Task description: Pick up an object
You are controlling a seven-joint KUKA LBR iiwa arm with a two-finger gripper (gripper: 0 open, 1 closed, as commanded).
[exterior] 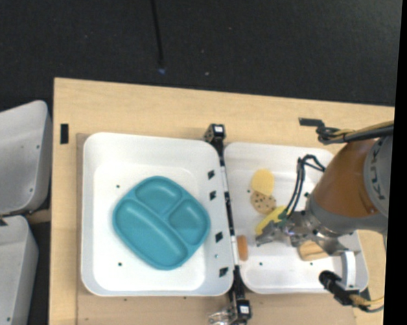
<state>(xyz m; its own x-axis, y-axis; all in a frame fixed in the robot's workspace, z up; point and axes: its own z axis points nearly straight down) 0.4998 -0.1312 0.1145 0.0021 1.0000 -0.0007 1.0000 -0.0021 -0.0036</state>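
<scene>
1. Whether the jaws are apart or closed cannot be told: the gripper [271,231] is a dark, blurred mass low in the right bin [278,283], and nothing can be seen held in it.
2. The likeliest target is the yellow piece [270,220], which lies right at the gripper, near the middle of the right bin. The round brown cookie-like item [260,201] sits just beyond it toward the bin's far side, with the pale yellow item [262,180] further on in the same direction.
3. The yellow piece and the brown item lie so close together that a closing grip may catch an edge of both, or push one away and clamp nothing.
4. A small orange item [241,248] rests by the right bin's left wall; a sideways nudge could jam the target against that wall, out of reach.
5. A tan block [312,251] sits under the arm's wrist in the right bin, and the arm or its cables may sweep it during a lift.
6. The teal tray [161,221], in the left bin [99,186], lies well clear of the right bin and seems at no risk.
</scene>
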